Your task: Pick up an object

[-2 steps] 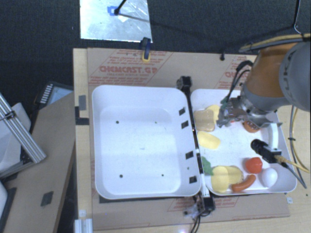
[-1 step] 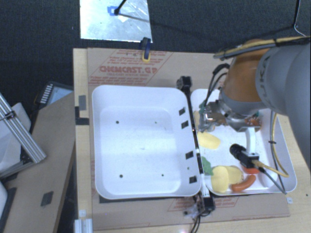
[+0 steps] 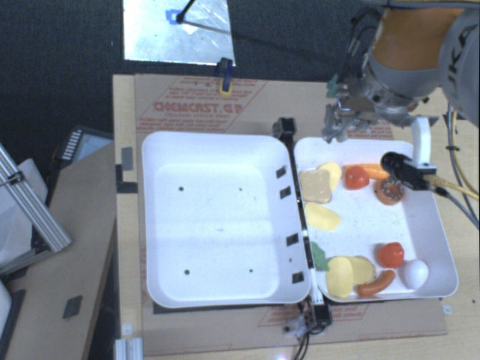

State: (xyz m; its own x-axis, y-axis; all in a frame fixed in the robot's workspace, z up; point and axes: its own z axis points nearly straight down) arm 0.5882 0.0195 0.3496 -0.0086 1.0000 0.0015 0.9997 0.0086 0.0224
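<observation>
The toy food all sat in the right bin (image 3: 442, 261): a toast slice (image 3: 316, 185) and tomato (image 3: 356, 177) near the back, a white egg (image 3: 415, 274) and sausage (image 3: 375, 283) up front. The claw (image 3: 343, 128) hovered over the bin's back rim, fingers too blurry to tell, nothing visibly held. The left bin (image 3: 217, 216) had open room.

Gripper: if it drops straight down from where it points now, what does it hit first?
Probably bare floor at the far rim of the right bin, just above the toast slice. The gripper hangs over that rim. Depth is unclear from one slanted view, so it could land on the rim itself.
</observation>
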